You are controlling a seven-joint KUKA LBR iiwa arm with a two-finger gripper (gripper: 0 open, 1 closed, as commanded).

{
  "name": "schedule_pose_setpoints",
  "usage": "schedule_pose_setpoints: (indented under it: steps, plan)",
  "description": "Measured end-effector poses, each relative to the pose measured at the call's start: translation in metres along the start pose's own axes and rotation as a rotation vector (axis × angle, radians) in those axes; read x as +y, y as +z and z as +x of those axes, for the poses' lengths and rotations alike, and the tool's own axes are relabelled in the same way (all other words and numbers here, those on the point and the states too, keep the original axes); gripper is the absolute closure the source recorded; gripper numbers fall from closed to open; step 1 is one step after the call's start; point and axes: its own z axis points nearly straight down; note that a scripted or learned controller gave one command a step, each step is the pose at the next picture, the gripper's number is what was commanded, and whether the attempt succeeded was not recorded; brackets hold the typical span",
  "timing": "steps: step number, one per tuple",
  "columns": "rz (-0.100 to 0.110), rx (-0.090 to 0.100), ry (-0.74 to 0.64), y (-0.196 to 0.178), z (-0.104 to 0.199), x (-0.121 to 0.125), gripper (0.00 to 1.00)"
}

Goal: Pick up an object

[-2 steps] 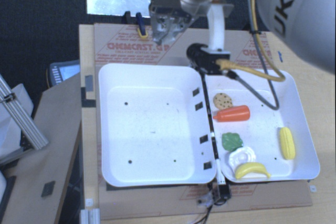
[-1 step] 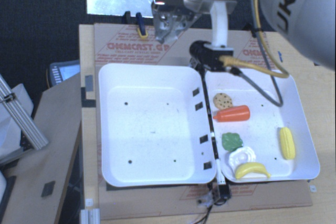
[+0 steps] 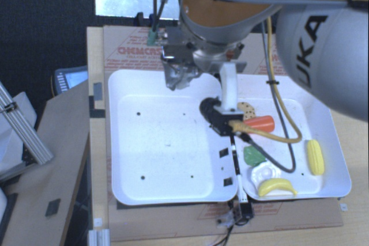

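Objects all sit in the lower right of the frame, in the right bin [image 3: 337, 181]: an orange carrot-shaped piece [image 3: 260, 122], a green piece [image 3: 253, 155], a yellow corn-like piece [image 3: 315, 156], a banana [image 3: 277, 186], plus a white piece [image 3: 262, 171]. My gripper [image 3: 180, 75] hangs at upper centre over the left bin [image 3: 167, 141], and I cannot tell its opening from here. I judge the pick not begun; next I must carry across right, then descend onto one piece.

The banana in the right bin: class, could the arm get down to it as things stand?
Probably yes. The banana lies bare at the right bin's near edge, nothing on it; only a yellow cable loops nearby, and the pincer hangs farther back.
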Motion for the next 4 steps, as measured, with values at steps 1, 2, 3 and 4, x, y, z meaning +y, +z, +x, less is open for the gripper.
schedule_pose_setpoints:
  steps: [1, 2, 3, 4]
  plan:
    - [-0.007, 0.002, 0.000, -0.004, 0.000, 0.002, 0.00]
    - [-0.009, 0.003, -0.004, -0.015, 0.000, 0.003, 1.00]
    - [-0.014, 0.004, 0.007, -0.061, -0.015, 0.037, 1.00]
    - [0.002, -0.001, 0.002, 0.044, 0.001, 0.027, 1.00]
